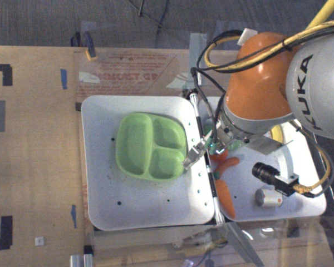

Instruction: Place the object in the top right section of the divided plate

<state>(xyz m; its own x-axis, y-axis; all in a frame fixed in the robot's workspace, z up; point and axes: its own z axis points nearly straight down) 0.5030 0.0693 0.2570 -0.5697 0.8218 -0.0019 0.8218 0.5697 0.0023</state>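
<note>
Gripper (192, 156) low at right rim of green three-section plastic plate (150, 146) in left white bin (100, 204); finger state impossible to tell. Orange carrot-like objects (225, 196) lying in right white bin (306, 204) (plate sections bare). Placement seemingly not yet done.

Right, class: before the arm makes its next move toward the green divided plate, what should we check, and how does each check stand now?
1. Divided plate lies flat in the left bin: ok.
2. Top right section of the plate is free: ok.
3. Gripper sits by the plate's right rim, over the wall between the bins: ok.
4. Object held between the fingers: cannot tell.
5. Orange carrot-like pieces lie in the right bin, not on the plate: not ok.
</note>
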